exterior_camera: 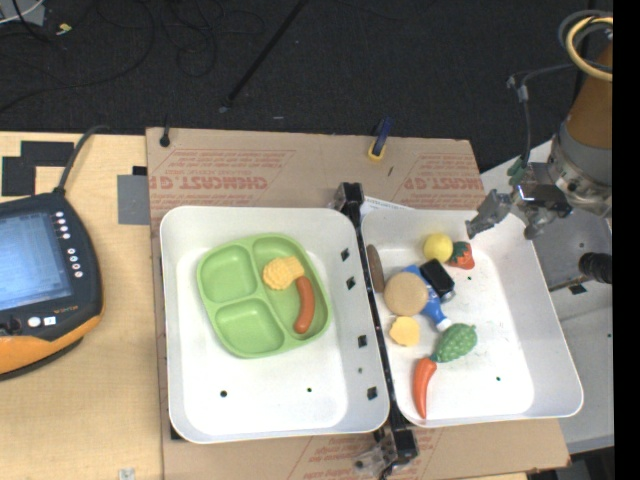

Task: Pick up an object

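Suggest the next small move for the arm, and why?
Probably bring the tool down and left over the yellow ball. The tool sits above the right bin's far corner, holding nothing, and the ball is the nearest item there.

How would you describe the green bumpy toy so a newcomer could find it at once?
Start at the right white bin, the one nearer the arm. In the toy cluster, look to its lower middle: the green bumpy toy lies just above the orange carrot and right of a small yellow piece. It is that bin's sole green toy.
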`<action>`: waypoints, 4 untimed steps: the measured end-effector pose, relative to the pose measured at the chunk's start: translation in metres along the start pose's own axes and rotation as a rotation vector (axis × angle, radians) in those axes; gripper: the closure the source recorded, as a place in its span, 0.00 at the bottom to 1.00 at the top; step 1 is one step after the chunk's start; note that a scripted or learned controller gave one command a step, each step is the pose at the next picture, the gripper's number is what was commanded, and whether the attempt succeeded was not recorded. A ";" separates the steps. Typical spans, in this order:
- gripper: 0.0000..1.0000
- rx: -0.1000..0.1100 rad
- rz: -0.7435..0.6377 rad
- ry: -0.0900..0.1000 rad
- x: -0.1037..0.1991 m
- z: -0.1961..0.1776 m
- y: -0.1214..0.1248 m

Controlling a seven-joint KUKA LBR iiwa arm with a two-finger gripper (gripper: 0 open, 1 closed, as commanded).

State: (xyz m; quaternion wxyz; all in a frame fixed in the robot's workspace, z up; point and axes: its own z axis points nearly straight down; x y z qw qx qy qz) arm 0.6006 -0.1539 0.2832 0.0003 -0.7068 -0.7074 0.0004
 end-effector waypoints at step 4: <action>1.00 0.004 -0.009 -0.002 0.224 -0.142 -0.110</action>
